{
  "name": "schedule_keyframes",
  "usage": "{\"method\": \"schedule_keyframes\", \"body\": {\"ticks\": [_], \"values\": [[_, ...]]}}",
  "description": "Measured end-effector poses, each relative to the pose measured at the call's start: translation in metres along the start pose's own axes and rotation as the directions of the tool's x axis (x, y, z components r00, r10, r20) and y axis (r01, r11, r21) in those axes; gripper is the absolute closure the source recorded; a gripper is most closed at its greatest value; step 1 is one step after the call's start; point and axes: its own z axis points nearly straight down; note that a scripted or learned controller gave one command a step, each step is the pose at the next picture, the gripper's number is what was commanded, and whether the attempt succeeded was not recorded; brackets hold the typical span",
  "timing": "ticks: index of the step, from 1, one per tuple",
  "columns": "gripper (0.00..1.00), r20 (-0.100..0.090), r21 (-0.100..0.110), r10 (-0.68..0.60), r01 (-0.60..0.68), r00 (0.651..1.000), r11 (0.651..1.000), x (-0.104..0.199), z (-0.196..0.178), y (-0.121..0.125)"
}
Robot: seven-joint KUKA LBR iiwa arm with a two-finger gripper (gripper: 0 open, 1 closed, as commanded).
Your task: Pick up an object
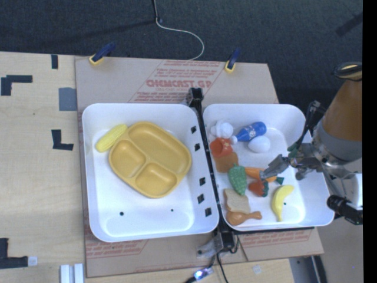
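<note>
We see the claw [277, 168] low over the right bin [294, 119], reaching in from the right with the grey arm [344, 128] and its orange band behind it. Whether it is parted or together we cannot tell; the dark tips blur against the toys beneath them, and we see nothing clearly caught between them.

Just left of the claw lies an orange carrot-like piece [253, 172], and touching that, slightly nearer, a small red piece [258, 188]. A yellow banana [281, 200] lies just near of the claw, curving toward the bin's near right corner. Left of the red piece sits a green bumpy vegetable [237, 179], and nearer than it a pale slice of bread [235, 201] with a brown drumstick [242, 217] against the near wall.

Farther from us, a white egg-shaped piece [259, 144] rests beside a blue and white bottle [250, 131]. Left of those we make out a small white object [222, 128] and an orange-red block [222, 150] close to the divider between the bins.

The left bin [94, 158] holds a yellow compartment tray [150, 158] lying at a slant, with a yellow corn cob [111, 137] touching its far left edge.

Both bins rest on a cardboard sheet [177, 78] with red lettering, fixed by two blue and yellow clamps [101, 53] along its far edge, all on the wooden tabletop [29, 187].
</note>
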Motion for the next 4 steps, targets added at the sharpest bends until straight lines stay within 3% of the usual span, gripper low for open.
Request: {"method": "schedule_keyframes", "body": {"ticks": [1, 3, 4], "values": [[0.00, 0.003, -0.012, -0.004, 0.004, 1.000, 1.000, 0.000, -0.006, 0.003], [0.00, 0.000, -0.007, -0.004, 0.004, 1.000, 1.000, -0.004, 0.086, -0.004], [0.00, 0.004, -0.020, -0.001, 0.001, 1.000, 1.000, -0.004, 0.135, -0.001]]}}
